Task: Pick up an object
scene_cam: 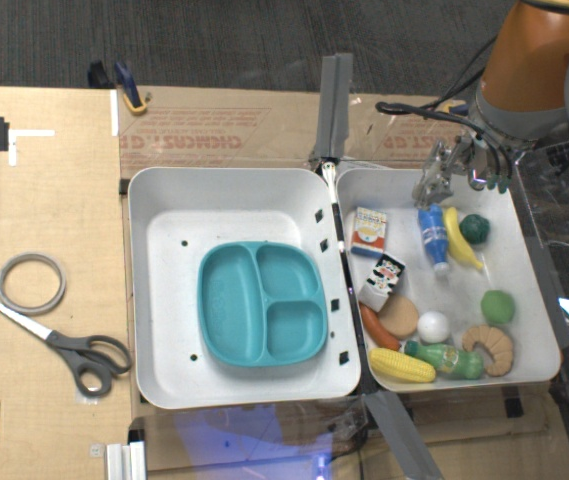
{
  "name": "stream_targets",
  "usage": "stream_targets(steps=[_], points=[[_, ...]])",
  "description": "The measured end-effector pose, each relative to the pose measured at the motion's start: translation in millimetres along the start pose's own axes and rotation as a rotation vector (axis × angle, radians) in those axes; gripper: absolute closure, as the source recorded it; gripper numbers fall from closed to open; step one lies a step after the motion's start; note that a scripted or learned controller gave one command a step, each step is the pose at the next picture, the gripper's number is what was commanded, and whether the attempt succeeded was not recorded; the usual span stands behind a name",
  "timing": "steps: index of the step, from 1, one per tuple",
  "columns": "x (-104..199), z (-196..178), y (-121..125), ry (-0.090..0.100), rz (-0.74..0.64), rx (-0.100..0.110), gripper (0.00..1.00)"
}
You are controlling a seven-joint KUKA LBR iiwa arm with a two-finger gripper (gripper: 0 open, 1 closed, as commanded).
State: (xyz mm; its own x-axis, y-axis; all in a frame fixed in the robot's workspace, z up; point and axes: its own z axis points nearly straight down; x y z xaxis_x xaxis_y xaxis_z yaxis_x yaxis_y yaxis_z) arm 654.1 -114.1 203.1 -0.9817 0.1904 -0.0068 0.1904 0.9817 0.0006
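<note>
- The gripper point(451, 168) hung over the far edge of the right bin point(536, 298), just above the upper end of a small blue bottle point(433, 234); whether its pincer was released or clenched could not be told from this slanted view, and nothing showed between its tips.
- The bottle lay on its side on the bin floor, long axis running away from the camera, with a banana point(461, 238) just beside it on the right and a dark green ball point(474, 229) touching or nearly touching the banana.
- As the nearest thing, the bottle looked the likely pick. It was probably a light, hollow plastic toy: stiff enough to take a squeeze, but smooth and round, so liable to roll or slip out sideways.
- The best hold seemed to be across its narrow body near the middle, jaws closing from the left and right sides, where bare floor lay to its left.
- The banana's closeness was the risk: a finger coming down on that side could land on it and nudge both.
- Further off in the same bin lay two small cartons point(375, 253), a corn cob point(400, 367) and a white ball point(432, 326); the left bin point(154, 268) held a teal divided plate point(262, 303).
</note>
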Motion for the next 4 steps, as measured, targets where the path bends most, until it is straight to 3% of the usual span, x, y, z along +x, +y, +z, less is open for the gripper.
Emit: stream_targets(steps=[1,2,3,4], points=[[91.1,109.5,-12.1,0.006,0.147,0.001,1.00],[90.5,109.1,-12.6,0.003,0.148,0.002,0.00],[167.7,109.9,-61.7,0.004,0.442,0.002,0.00],[163.7,109.8,-83.6,0.004,0.423,0.002,0.00]])
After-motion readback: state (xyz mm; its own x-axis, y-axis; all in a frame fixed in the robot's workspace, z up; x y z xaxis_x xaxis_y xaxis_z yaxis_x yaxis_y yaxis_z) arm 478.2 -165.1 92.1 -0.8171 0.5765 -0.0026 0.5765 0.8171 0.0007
